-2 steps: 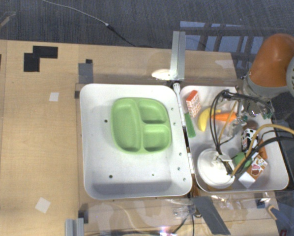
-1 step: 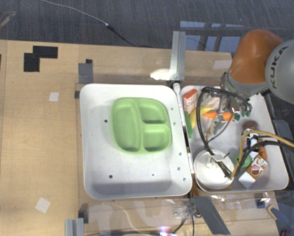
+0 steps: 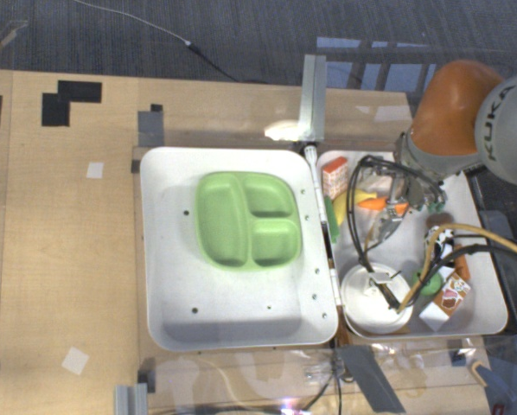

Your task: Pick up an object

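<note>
From the fixed camera above the bench, two shallow white bins are seen side by side on a pale wooden surface. The left bin (image 3: 168, 318) is occupied by a green divided tray (image 3: 245, 219), which lies flat near the bin's middle, its three compartments facing up.

The right bin (image 3: 492, 318) is crowded. A small red and white carton (image 3: 335, 178) is set upright at its far left corner, and a yellow and green item (image 3: 334, 213) is seen just below it against the left wall, too narrow to be identified. A white bowl (image 3: 373, 299) is placed at the near left corner, with a small printed box (image 3: 449, 299) near it to the right. A small orange piece (image 3: 375, 203) lies near the bin's middle, under the looping cables.

The arm (image 3: 466, 115) is reached in from the right, its orange band and grey casing held over the far right part of the right bin. The gripper (image 3: 397, 214) is lowered among the objects near the middle of that bin, largely wrapped in black and yellow cables (image 3: 466, 236). How far the fingers are parted, and whether anything is grasped, cannot be told from this view.
</note>
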You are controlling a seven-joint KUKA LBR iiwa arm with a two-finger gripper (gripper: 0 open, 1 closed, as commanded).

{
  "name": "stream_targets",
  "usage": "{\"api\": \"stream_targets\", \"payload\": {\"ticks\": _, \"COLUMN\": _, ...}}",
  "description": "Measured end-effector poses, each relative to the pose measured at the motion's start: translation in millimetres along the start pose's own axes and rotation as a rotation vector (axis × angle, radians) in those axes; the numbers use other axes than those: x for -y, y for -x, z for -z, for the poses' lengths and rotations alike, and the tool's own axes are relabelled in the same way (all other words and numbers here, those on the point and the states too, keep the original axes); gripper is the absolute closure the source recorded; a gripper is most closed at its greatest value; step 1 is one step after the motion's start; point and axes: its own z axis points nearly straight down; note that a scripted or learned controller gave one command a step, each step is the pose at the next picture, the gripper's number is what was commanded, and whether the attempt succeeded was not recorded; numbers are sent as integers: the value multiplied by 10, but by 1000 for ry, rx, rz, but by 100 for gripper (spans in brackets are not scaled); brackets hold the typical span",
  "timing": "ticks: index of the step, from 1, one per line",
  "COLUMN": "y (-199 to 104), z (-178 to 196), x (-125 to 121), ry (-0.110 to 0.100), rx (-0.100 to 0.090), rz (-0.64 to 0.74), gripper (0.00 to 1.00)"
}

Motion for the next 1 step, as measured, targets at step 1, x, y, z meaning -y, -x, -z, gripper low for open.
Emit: {"api": "stream_targets", "payload": {"ticks": 1, "y": 51, "z": -1, "x": 19, "ry": 0, "rx": -1, "rz": -70, "gripper": 0}}
